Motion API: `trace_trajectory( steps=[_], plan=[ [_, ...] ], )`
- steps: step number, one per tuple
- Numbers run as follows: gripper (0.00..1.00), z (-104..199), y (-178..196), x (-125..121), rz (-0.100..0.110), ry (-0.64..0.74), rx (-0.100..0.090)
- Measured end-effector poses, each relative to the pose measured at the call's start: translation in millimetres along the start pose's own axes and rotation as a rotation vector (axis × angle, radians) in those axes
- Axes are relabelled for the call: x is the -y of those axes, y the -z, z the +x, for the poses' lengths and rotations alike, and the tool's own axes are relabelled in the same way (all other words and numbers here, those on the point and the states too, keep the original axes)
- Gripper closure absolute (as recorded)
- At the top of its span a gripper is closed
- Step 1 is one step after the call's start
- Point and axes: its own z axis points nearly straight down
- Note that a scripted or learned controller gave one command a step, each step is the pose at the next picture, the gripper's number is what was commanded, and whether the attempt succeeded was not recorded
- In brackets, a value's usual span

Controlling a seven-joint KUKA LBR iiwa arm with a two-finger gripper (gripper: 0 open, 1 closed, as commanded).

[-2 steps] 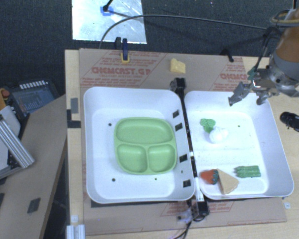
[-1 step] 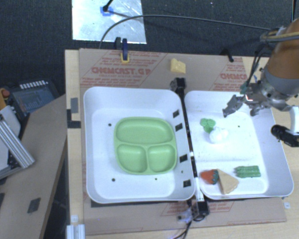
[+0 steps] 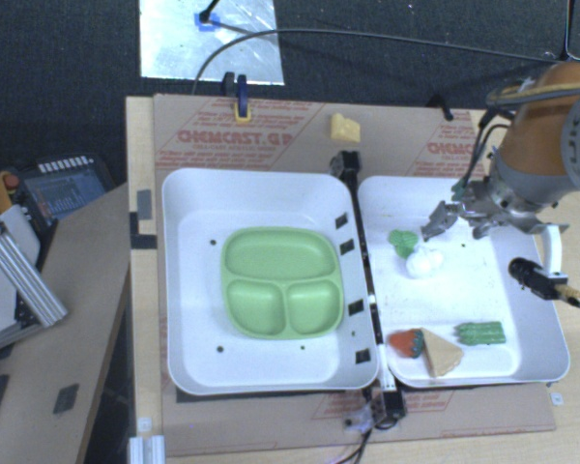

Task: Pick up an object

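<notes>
Green divided plate [image 3: 278, 281] sits centred in left bin [image 3: 188, 201]. Right bin [image 3: 532, 356] carries loose items: small green piece [image 3: 402, 242] touching white ball [image 3: 424, 262] near its far-left part; red piece [image 3: 404, 342], tan wedge [image 3: 442, 353] and green ridged toy [image 3: 479, 333] along near edge. Claw [image 3: 456, 217] hangs over right bin's far part, just right of green piece, fingers spread apart, nothing between them. Yellow block [image 3: 345, 128] lies on bench [image 3: 300, 124] beyond bins.
</notes>
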Motion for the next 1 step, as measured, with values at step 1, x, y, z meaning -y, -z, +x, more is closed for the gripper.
trace_trajectory(
  steps=[1],
  plan=[
    [0.0,5.1,-57.5,8.4,0.002,0.0,-0.001]
  ],
)
